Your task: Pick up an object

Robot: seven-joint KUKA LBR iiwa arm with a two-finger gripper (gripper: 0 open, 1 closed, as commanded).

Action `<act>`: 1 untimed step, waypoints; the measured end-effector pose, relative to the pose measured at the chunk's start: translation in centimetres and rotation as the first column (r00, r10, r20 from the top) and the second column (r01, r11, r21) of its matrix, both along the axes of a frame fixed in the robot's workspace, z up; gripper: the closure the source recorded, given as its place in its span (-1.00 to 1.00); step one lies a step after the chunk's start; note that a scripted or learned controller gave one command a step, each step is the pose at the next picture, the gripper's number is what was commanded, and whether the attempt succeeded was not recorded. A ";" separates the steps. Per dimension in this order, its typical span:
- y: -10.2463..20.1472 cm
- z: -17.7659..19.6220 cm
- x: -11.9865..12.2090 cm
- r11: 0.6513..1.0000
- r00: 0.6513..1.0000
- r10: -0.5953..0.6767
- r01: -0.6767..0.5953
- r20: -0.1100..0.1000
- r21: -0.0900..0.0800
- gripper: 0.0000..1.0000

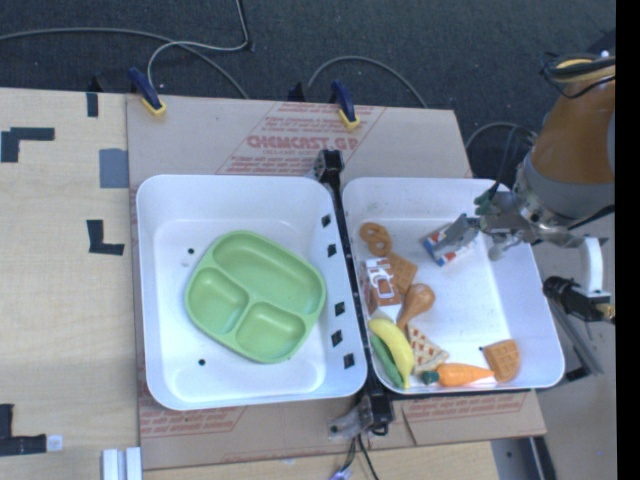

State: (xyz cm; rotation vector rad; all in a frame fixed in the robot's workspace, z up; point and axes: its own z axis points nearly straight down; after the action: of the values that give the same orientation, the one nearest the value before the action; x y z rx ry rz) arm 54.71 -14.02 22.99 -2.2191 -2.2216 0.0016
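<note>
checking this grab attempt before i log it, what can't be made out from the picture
- Gripper: in the camera view its fingers blur into the small red, white and blue object; open, shut or holding cannot be told.
- That object: too small and blurred to identify.
- Arm: cut off by the right edge.
- Packet by the pretzel: print too small to read.

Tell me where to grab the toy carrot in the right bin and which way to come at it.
Grip the carrot across its orange middle, descending from above. It lies flat, lengthwise along the bin's near wall, so fingers should close across its narrow width, probably clear of the waffle piece beside it.
</note>
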 end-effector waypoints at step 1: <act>3.6 -9.4 -0.1 1.000 1.000 0.000 0.000 -0.002 0.001 -1.00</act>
State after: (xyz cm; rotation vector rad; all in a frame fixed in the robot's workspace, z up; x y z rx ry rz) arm 54.59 -10.46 13.56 -2.2180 -2.2198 0.0033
